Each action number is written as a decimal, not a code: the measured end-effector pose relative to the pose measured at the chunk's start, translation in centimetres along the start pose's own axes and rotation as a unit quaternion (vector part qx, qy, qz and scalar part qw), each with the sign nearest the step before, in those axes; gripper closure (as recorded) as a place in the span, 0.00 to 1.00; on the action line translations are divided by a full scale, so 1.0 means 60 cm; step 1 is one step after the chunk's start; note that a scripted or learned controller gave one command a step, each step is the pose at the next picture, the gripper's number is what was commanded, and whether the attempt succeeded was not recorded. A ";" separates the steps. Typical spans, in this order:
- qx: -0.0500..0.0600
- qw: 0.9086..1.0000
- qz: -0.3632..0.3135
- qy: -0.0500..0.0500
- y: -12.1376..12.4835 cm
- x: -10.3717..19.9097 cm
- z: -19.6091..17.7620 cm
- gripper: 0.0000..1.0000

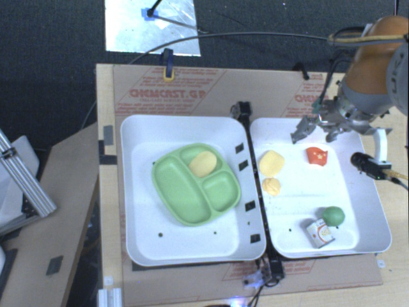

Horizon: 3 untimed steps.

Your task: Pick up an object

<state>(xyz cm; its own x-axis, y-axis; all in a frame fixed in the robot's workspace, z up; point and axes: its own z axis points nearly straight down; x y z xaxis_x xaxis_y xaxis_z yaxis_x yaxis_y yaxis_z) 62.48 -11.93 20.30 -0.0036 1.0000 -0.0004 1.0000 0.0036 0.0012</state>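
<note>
The brown board (pixel 192 88) under the two bins carries red printed lettering along its far edge. Behind the left bin (pixel 144 235) the large red word reads roughly "CHEMCAST GP", printed upside down and mirrored as seen from above, with smaller red lines around it too fine to make out. A second patch of the same red print sits behind the right bin (pixel 377 235), near the board's far right corner, partly hidden and not readable. More red print shows on the board's near edge, too small to read. The small carton (pixel 319 233) at the right bin's near edge has coloured markings, but no legible words.
</note>
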 end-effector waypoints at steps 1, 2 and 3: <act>0.001 1.000 0.001 0.000 0.000 0.000 0.068 0.00; 0.002 1.000 0.001 0.000 -0.012 0.007 0.167 0.00; -0.002 1.000 0.002 0.000 -0.008 0.006 0.192 0.00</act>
<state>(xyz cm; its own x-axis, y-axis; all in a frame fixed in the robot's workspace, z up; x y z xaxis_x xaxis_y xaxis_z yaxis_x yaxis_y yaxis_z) 61.98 -11.54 8.77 0.0000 1.0000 -0.0004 1.0000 0.0000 0.0044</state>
